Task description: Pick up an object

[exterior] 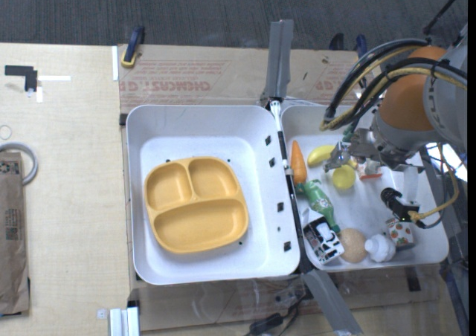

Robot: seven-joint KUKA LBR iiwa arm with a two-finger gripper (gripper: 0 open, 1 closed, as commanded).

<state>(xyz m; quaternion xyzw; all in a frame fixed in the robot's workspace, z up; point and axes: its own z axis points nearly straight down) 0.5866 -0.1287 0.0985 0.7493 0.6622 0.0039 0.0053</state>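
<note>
1. Grey arm's gripper (pixel 348 154) sat low in the right white bin (pixel 431 253), beside a yellow banana-shaped toy (pixel 320 154) and a round yellow fruit (pixel 343 178).
2. Jaw opening: cannot tell; wrist and cables hid it.
3. Left white bin (pixel 137 201) held a yellow divided plastic plate (pixel 196 205).

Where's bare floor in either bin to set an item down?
Left bin: bare white floor all around the yellow divided plate. Right bin: crowded near the carrot, green bottle and claw; a small patch centre.

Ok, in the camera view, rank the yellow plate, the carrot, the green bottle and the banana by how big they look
1. Yellow plate, by far the largest.
2. Green bottle and carrot, too alike to rank.
3. Banana, smallest, though the arm may hide part.
</note>
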